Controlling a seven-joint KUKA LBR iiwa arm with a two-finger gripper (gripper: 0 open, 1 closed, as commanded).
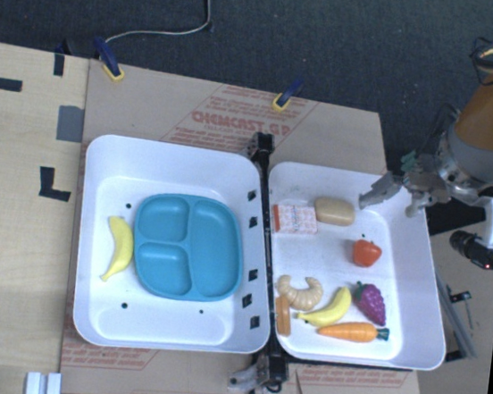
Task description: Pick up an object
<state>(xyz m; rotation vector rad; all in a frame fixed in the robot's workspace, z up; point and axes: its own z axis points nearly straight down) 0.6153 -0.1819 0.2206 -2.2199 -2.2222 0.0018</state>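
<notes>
My gripper [397, 196] hangs open over the far right corner of the right bin [417, 268], with nothing between its fingers. Just left of it lies a tan bread roll [335, 211], and a red-and-white packet [295, 219] sits further left. A red tomato [366, 252] lies below the gripper. At the bin's near side are a croissant [302, 291], a small sausage [282, 317], a yellow banana [331, 309], purple grapes [371, 301] and an orange carrot [351, 332].
The left bin [105, 173] holds a blue divided plate [188, 247] and a second banana [118, 249] at its left. Black clips line the divider [258, 229] between the bins. Yellow-blue clamps [109, 60] pin the cardboard at the back.
</notes>
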